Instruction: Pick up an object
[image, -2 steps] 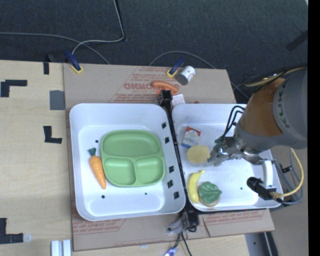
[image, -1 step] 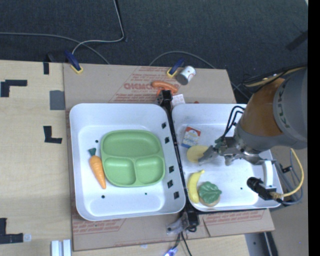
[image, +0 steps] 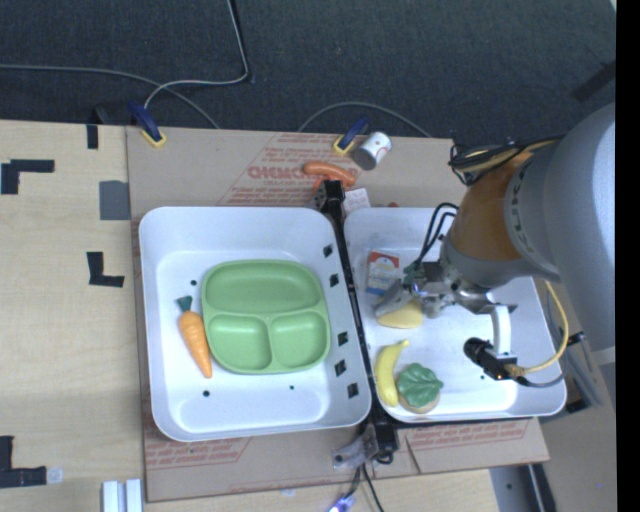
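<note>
Camera view: we're looking down at a slant on two shallow white bins sitting side by side on a cardboard sheet on the bench.
Left bin (image: 165, 250): we see a green divided plate (image: 266, 313) lying flat in the middle, with three compartments.
Carrot (image: 195, 343): a toy one, orange with a dark green top, just beside the plate's left edge, lying lengthwise on the bin floor.
Right bin (image: 530, 395): this is where the arm is working, reaching in from the right.
Arm (image: 545, 215): grey with the orange band above the wrist, bent down over the right bin, black cables looping around it.
Gripper (image: 415, 293): down low at the left part of the right bin, right over a pale yellow piece (image: 401, 317), maybe a lemon-ish toy, and touching or nearly touching its top.
Jaws: honestly we cannot tell if they're spread or closed, the wrist hides them.
Small packet (image: 381, 272): white with a red patch, just up from the pale yellow piece, near the divider.
Banana (image: 387, 371): yellow toy, near the front left corner of the right bin.
Green leafy toy (image: 418, 386): sitting on a tan round base, touching the banana's right side.
Bench edge: an orange clamp (image: 330, 172) and a little white cylinder (image: 371, 150) behind the bins.
</note>
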